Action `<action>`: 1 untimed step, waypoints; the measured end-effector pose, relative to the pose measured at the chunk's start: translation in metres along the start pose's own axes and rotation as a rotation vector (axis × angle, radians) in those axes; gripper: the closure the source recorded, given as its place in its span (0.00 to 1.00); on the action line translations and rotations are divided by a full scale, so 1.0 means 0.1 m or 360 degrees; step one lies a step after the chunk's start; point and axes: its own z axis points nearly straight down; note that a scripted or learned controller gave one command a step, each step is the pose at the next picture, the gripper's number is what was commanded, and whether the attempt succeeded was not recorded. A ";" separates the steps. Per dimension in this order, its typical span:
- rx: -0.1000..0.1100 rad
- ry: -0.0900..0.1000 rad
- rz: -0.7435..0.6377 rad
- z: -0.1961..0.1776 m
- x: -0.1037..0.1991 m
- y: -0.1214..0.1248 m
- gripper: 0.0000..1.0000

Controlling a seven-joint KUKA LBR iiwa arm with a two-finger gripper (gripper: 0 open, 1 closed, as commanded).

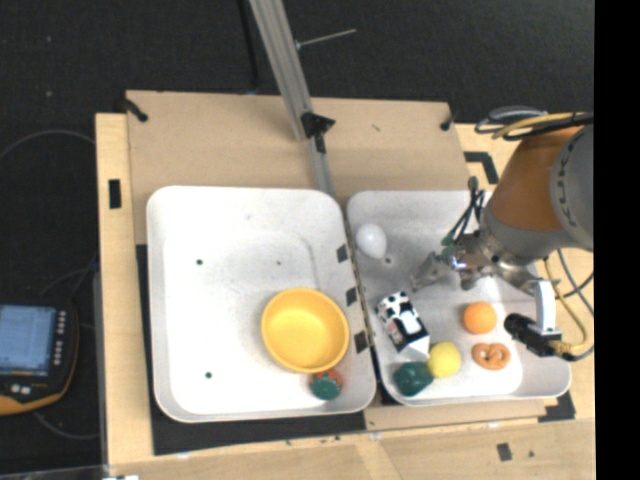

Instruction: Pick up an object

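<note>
Objects to pick all sit in the right bin (pixel 400 213): an orange ball (pixel 480 317), a yellow ball (pixel 445 359), a small pretzel-shaped toy (pixel 490 355), a black-and-white block (pixel 403 322), a dark green piece (pixel 410 377) and a white egg-like ball (pixel 372 239). The gripper (pixel 462 265) hangs over the middle of that bin on the arm (pixel 530 193) coming in from the right; whether the jaws are apart or together I cannot tell, too small and cluttered at the tip, and nothing is visibly between them. Key relation: nearest candidate looks like the orange ball, just toward the near edge of the bin from the gripper and slightly right; the black-and-white block lies down-left, its long axis running diagonally toward the yellow ball, which it sits just beside. The white ball is up-left, apart from the rest. The near-edge cluster is crowded, so the orange ball or white ball likely gives a cleaner approach. The left bin (pixel 200 228) holds a yellow bowl (pixel 305 328) and a small green-and-red thing (pixel 326 383) touching its near side, well apart from the gripper. Both bins rest on the counter (pixel 250 143).
</note>
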 end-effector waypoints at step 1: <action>-0.0003 0.0002 0.0009 -0.10 -0.01 0.00 1.00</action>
